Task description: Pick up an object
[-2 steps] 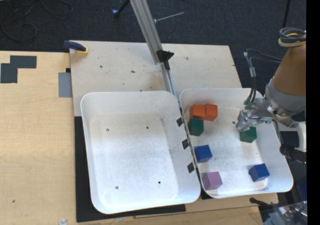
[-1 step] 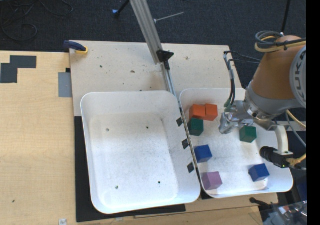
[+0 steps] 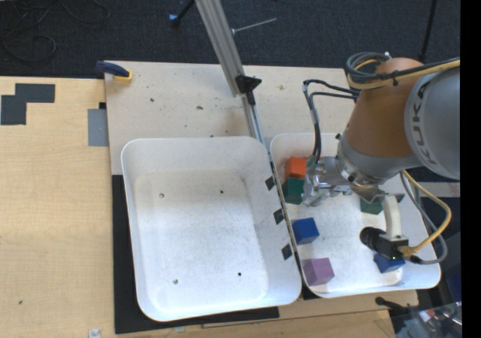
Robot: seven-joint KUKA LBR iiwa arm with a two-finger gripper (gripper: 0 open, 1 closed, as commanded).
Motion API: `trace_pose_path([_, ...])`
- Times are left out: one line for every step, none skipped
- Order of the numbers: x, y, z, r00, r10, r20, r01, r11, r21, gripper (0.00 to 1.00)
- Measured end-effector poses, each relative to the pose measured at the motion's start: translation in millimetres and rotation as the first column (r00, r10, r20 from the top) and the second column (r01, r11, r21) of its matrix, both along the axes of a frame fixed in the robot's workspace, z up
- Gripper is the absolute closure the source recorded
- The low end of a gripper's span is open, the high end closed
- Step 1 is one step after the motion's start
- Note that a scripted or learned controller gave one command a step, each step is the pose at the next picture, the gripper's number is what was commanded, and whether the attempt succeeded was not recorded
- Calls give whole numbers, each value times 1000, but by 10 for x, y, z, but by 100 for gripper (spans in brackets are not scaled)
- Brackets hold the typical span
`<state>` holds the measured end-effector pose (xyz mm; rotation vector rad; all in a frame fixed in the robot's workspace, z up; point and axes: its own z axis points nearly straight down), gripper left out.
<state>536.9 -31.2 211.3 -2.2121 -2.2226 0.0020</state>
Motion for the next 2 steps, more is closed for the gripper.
trace_pose_path([101, 555, 55, 1000, 0, 3, 0, 1000, -1, 100])
trace_pose_path([56, 1001, 207, 1000, 0, 3, 0, 1000, -1, 100])
